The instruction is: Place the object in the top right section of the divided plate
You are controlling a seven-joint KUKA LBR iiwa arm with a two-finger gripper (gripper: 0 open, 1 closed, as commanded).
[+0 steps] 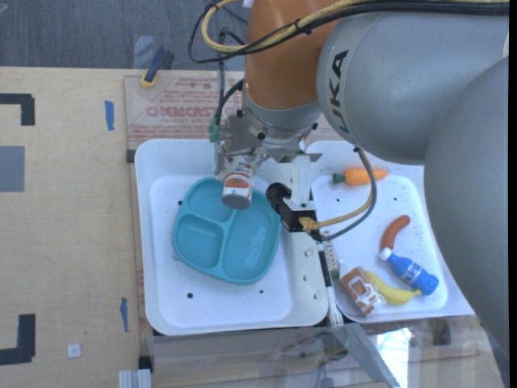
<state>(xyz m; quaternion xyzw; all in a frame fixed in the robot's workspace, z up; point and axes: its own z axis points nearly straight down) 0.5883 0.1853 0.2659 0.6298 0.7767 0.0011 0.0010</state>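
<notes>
Nearest me, the banana lies right of the plate. Farther back, I see the can tilted at the gripper, over the plate's top right section; I cannot tell whether it is clamped.

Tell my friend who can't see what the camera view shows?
A grey and orange robot arm's gripper holds a small can over the top of a blue divided plate in the left white bin. The right bin has toy foods.
</notes>
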